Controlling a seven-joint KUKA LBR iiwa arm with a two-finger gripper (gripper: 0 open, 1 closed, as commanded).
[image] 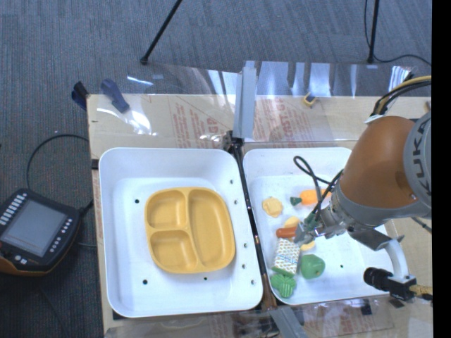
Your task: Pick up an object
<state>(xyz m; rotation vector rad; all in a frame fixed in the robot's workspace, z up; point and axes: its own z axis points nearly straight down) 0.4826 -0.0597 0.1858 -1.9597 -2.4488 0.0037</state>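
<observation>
My gripper [308, 233] hangs low over the middle of the right bin [331, 157], among a cluster of small toy foods. Just left of it lies a red and orange piece [287, 232]. A patterned pale block [286, 256] sits below that. A green round piece [312, 266] and a darker green one [283, 284] lie near the bin's front edge. An orange carrot-like piece [310, 197] and a yellow biscuit-like piece [272, 206] lie farther back. The arm hides what is under the wrist.
The left bin [123, 167] holds a yellow divided plate [189, 229]. A teach pendant [32, 229] lies on the floor at the left. A clear screen [282, 83] stands behind the bins. The arm's bulk covers the right bin's right part.
</observation>
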